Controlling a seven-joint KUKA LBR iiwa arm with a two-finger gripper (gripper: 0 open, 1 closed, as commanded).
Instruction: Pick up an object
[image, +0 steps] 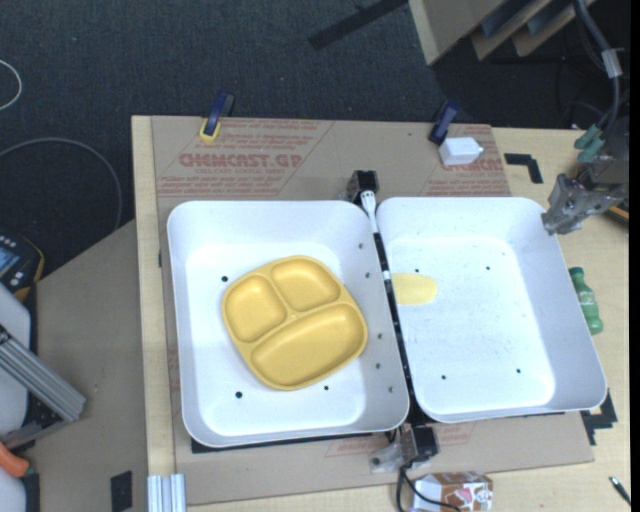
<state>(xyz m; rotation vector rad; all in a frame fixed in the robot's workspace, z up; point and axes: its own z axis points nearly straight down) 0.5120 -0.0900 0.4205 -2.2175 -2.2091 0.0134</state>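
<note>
While the gripper (566, 208) hangs over the far right rim of the right bin (520, 385), a yellow divided plate (293, 322) lies in the left bin (190, 300), a small yellow piece (414, 289) by the right bin's left wall.

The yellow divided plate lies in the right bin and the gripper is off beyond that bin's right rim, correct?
Not quite. The camera view shows the yellow divided plate lying in the left bin, not the right bin. The gripper is indeed beyond the right bin's right rim.
</note>
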